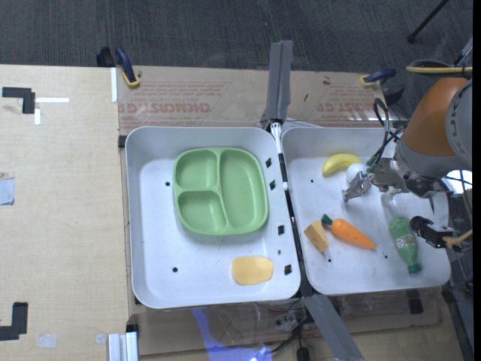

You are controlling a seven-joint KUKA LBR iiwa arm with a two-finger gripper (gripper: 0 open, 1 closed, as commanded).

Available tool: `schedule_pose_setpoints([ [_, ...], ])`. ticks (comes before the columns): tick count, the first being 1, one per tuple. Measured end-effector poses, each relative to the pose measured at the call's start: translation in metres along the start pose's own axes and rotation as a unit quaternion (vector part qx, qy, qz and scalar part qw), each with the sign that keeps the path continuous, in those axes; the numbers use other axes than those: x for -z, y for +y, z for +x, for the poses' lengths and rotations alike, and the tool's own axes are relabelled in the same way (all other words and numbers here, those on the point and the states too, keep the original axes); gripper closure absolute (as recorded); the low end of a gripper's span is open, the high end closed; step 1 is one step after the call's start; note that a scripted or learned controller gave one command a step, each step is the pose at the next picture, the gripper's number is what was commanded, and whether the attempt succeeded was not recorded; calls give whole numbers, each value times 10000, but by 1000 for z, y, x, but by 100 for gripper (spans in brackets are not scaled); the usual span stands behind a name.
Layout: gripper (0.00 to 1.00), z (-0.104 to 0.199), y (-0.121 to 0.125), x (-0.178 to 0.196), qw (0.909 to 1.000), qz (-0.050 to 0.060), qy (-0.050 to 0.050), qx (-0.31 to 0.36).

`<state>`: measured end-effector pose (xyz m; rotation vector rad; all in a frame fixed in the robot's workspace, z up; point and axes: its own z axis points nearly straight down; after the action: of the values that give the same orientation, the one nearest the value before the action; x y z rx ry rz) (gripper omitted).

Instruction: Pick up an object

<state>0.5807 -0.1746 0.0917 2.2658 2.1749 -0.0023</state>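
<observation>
Over the right bin [316,273], toward its upper middle, we find the gripper [356,189] hanging with its metal fingers slanting down to about eight o'clock; they look narrowly parted with nothing between them, though the glare on the white floor makes us unsure of the gap. Nearest to it lies the banana [340,162], just beside the fingertips at roughly eleven o'clock, its long axis running close to nine-to-three with a slight bow. At about six o'clock from the gripper, a little farther off, the carrot [352,233] lies with its green top at ten o'clock and its tip at four, and the small tan wedge [318,237] sits just beside its green end. The green bottle [404,243] lies at about four o'clock, near the bin's right side, its long axis almost twelve-to-six. We judge the banana the likeliest pick — it is closest, and the fingers would need to close across its short width, so the wrist may have to turn. Across the divider, the left bin [146,224] holds a green divided plate [221,192] and a yellow oval piece [252,270], well apart from the arm [440,122].
</observation>
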Motion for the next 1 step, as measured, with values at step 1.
schedule_pose_setpoints([
  [1,0,64,-80,-1,9999,14,8,134],
])
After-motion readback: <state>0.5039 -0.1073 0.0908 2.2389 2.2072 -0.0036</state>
